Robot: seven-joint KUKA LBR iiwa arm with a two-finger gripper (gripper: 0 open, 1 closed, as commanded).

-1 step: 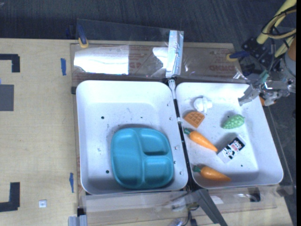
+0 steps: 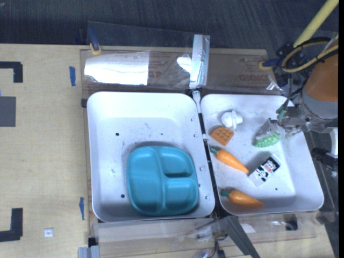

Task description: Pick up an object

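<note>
My gripper (image 2: 280, 128) hangs over the upper right part of the right bin (image 2: 301, 195), with its fingers apart and nothing between them. A small green object (image 2: 267, 140) lies just below its left finger, touching or nearly touching it. Also in this bin are a white lump (image 2: 231, 119), an orange waffle piece (image 2: 221, 135), a carrot (image 2: 232, 160), a second carrot (image 2: 243, 198) near the front, and a black-and-white box (image 2: 266, 169).
The left bin (image 2: 102, 117) holds a blue divided plate (image 2: 161, 180) in its front half. A clear plastic sheet (image 2: 140, 63) and a metal bracket (image 2: 200, 61) stand behind the bins. Yellow and black cables (image 2: 301, 47) hang at the upper right.
</note>
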